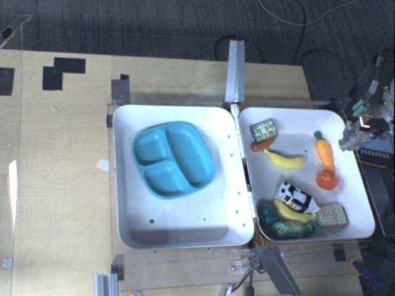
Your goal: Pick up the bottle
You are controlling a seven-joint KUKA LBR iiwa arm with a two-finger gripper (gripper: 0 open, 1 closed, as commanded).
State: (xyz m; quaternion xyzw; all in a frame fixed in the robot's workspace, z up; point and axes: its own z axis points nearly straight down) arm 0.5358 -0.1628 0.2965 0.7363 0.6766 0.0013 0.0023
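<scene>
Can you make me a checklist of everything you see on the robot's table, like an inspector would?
Surface: light wooden bench bearing two white bins side by side, the left bin and the right bin.
Job's things: dark green bottle lying in the right bin's near-left corner.
Clutter: blue divided plate in the left bin; in the right bin, two bananas, carrot, orange cup, green box, black-and-white toy, sponge.
Grippers: gripper at the right bin's far-right edge, apart from the bottle.
Cables: thin cable looping on the floor.
Surroundings: dark carpet.
</scene>
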